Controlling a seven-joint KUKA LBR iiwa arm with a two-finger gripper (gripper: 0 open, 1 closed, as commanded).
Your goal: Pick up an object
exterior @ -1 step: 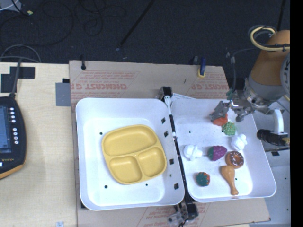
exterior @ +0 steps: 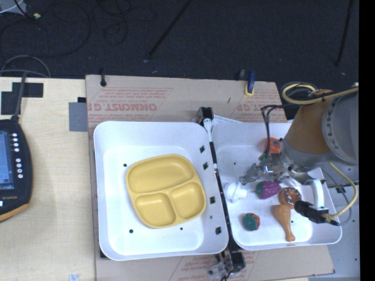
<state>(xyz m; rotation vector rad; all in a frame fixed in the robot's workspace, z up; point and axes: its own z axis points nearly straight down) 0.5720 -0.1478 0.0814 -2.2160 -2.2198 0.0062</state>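
Drumstick (exterior: pixel 285 213) in right bin (exterior: pixel 328 237), long axis running upper left to lower right, bone end toward frame bottom, pincer (exterior: pixel 258 171) above purple toy (exterior: pixel 269 189), grip state unclear

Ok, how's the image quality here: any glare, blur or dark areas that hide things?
Camera view: soft overall, small toys lack detail; the white bins are bright, near washed out, without hard glare; the floor above the bench is dark; the gripper blurs into clutter, so its state is unreadable.

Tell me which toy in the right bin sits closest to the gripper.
The purple toy, just below the gripper; the green ball and drumstick lie farther toward the front.
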